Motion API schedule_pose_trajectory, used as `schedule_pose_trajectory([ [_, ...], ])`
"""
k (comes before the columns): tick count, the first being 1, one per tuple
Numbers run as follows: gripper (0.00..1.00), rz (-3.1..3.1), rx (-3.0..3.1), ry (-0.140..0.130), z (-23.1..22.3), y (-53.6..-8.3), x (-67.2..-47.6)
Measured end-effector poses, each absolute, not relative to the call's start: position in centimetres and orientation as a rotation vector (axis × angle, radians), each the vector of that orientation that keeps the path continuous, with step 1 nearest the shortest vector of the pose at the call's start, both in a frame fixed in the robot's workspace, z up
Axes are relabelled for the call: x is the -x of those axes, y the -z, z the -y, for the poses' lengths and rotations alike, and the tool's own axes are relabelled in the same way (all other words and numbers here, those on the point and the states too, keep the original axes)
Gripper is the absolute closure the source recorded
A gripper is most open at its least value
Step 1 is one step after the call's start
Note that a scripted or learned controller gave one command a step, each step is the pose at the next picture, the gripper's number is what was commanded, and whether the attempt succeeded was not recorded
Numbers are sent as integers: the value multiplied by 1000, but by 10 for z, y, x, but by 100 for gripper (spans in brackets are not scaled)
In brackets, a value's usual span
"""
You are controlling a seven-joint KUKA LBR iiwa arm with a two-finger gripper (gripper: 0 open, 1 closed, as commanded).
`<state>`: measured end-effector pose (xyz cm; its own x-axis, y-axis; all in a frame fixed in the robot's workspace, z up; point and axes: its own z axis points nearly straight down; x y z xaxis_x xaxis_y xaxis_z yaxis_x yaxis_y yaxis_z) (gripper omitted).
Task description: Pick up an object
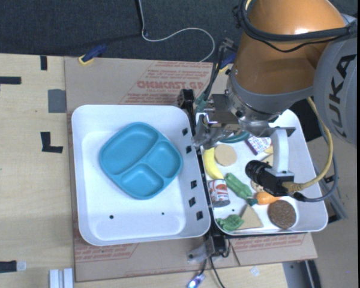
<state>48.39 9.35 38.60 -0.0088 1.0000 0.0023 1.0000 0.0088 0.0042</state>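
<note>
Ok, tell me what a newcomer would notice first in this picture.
The arm's big orange band looms at top right, over the back of the right bin. Next comes the blue divided plate, lying alone in the left bin. Then the clutter of small toy foods in the right bin: a banana, a cookie, a can and a brown disc near the front corner.
</note>
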Motion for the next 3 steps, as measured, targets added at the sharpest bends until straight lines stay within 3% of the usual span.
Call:
schedule_pose_trajectory([
  [1, 100, -2214, -2229, 6, -19, -367, -495],
  [2, 100, -2225, -2215, -5, -42, -416, -484],
  [3, 100, -2227, -2212, -8, -95, -481, -484],
])
